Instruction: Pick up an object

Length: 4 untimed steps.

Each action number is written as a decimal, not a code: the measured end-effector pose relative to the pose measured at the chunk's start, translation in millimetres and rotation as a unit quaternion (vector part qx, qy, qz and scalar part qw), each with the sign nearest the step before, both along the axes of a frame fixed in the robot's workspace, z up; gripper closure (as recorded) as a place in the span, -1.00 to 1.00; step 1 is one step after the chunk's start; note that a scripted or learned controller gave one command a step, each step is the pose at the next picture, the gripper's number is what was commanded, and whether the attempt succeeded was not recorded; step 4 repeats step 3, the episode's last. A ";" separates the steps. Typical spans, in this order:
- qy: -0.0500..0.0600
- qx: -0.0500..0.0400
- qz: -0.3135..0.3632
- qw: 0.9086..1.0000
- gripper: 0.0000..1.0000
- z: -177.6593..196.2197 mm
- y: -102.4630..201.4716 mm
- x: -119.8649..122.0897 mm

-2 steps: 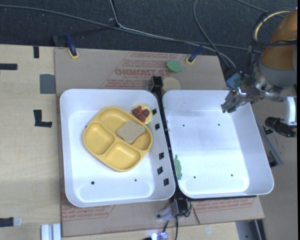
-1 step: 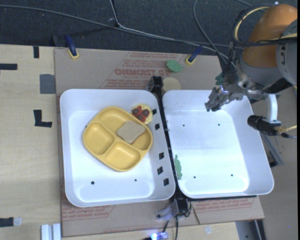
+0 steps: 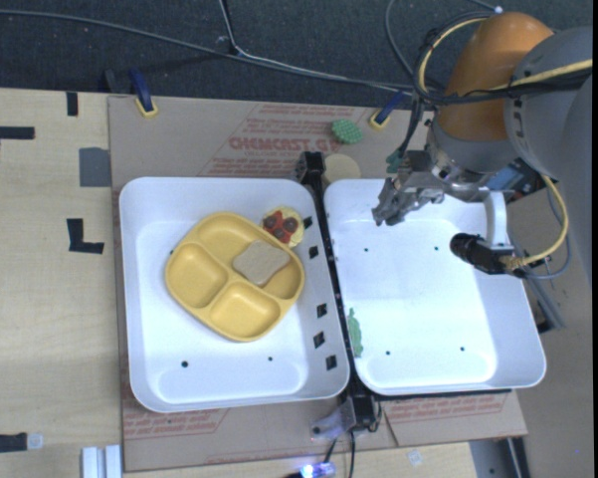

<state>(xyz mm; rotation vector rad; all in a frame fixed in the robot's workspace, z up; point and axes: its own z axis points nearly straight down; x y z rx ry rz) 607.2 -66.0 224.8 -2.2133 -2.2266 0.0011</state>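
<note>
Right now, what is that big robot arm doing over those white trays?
The robot arm reaches in from the right, and its gripper hangs over the top left part of the right bin. It holds nothing. The left bin has a yellow divided plate with a slice of bread on it and a small red thing at its edge. A little green item sits by the right bin's left wall. Nothing is picked up yet.

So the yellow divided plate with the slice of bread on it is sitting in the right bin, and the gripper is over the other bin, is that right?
Not quite. The camera view shows the yellow divided plate with the slice of bread in the left bin, not the right. The gripper is over the right bin.
</note>
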 end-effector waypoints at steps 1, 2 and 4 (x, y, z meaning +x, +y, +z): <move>0.000 0.000 0.000 1.000 1.00 -9.9 49.9 4.5; 0.000 0.000 0.000 1.000 1.00 -13.9 107.1 -3.2; -0.001 0.000 0.000 1.000 1.00 -3.5 154.9 -7.9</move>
